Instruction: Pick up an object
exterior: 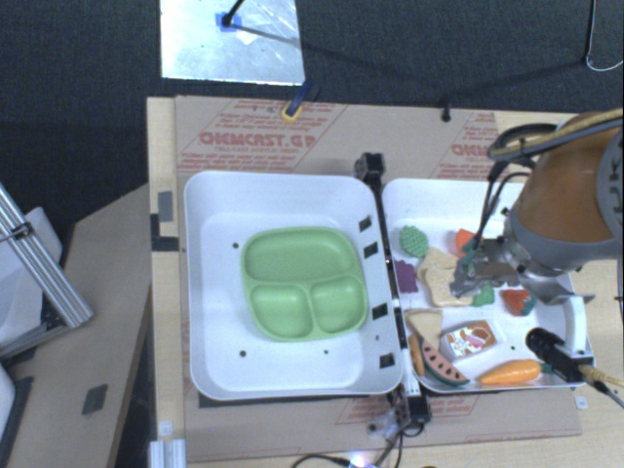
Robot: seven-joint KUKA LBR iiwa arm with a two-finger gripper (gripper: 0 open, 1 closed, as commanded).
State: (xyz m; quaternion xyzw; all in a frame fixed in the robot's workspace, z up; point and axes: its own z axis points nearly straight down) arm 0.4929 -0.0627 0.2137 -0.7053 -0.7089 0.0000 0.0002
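Green tray [297, 283] in white bin [210, 261] — orange carrot [510, 371], red-green watermelon slice [437, 364].

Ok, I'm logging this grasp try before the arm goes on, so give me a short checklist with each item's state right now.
1. Gripper is down inside the right bin: ok.
2. Gripper is over a target, the tan bread slice: ok.
3. Object seen between the fingers: cannot tell.
4. Carrot and watermelon slice lie apart from the gripper: ok.
5. Green tray sits flat in the left bin: ok.
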